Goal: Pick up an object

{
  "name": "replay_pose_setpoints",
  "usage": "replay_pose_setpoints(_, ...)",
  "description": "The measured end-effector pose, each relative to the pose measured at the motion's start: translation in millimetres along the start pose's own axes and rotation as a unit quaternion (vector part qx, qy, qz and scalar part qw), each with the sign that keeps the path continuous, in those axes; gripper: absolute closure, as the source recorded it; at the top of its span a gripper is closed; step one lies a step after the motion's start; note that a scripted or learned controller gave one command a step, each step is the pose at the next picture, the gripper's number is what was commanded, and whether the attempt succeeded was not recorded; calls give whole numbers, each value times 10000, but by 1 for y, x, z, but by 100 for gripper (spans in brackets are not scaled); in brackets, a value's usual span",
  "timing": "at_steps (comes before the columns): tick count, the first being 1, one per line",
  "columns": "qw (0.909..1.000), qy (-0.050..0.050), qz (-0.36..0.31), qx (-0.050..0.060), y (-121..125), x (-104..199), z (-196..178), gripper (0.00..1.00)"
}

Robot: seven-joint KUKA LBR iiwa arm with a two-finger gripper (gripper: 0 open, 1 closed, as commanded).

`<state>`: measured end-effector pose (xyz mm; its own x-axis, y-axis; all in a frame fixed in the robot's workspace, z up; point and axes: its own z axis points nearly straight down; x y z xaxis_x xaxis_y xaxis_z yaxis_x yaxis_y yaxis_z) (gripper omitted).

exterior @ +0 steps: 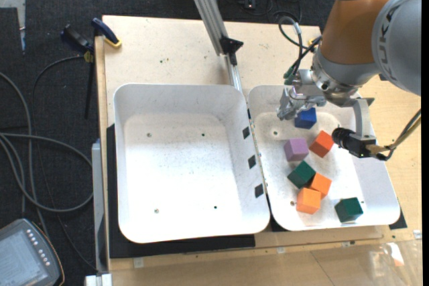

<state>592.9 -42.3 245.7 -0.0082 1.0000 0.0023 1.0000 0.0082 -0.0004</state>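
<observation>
Green block, front [348,209]: seen nearest the camera in the right bin [382,201], close to the front right corner, sat on its own.
Orange pair: one orange block [308,200] is found near the front rim, with a second orange block [321,183] touching it just behind and to the right.
Dark green block [301,174]: parked right behind that pair, touching the second orange one by the look of it.
Purple block [295,149]: placed just behind the dark green one, around mid-bin.
Third orange block [322,143]: tilted, set just right of the purple one.
Blue block [305,118]: found toward the back of the right bin, right under the gripper [293,107].
Gripper: lowered over the blue block's left side; how wide it's set can't be told tbh, and no block is seen pinched in it.
Left bin [134,117]: only small dark specks are seen on the floor.
Bench [167,43]: a blue and yellow clamp [100,33] is fixed at the far left corner.
</observation>
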Motion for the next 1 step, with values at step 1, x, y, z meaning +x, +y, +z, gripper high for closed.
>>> replay_pose_setpoints(1,10000,0,-1,9,-24,54,5,100)
